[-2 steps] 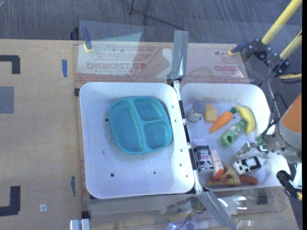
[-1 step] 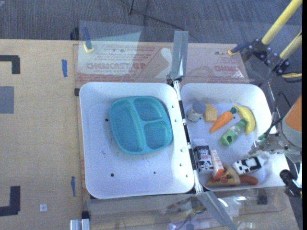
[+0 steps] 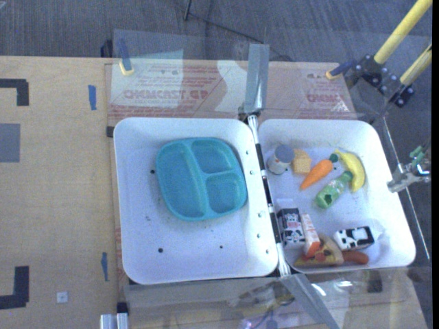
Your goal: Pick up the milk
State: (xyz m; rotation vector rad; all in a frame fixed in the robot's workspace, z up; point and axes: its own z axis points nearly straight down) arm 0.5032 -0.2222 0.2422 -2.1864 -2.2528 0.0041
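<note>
The milk (image 3: pixel 354 238) reads as the small cow-spotted carton lying on its side near the front right corner of the right bin (image 3: pixel 394 204), just above a reddish sausage (image 3: pixel 354 257) and apart from the bin's wall. It looks like a light toy carton: boxy, flat-faced, fairly stiff, with a smooth printed skin that could slide under a weak pinch. Its two long flat sides look like the best hold, taken across the short width near the middle, since the ends leave less to grip. A darker black-and-white box (image 3: pixel 291 226) sits against the bin's left wall beside a slim orange carton (image 3: pixel 310 233) and could be mistaken for it. Further back lie a glossy banana (image 3: pixel 353 168), a tapered carrot (image 3: pixel 315 173), a green bottle (image 3: pixel 329 192) and a small can (image 3: pixel 279 160). The left bin (image 3: pixel 137 245) holds a matte teal divided plate (image 3: pixel 201 178). The state of the gripper's jaws cannot be told from this view
</note>
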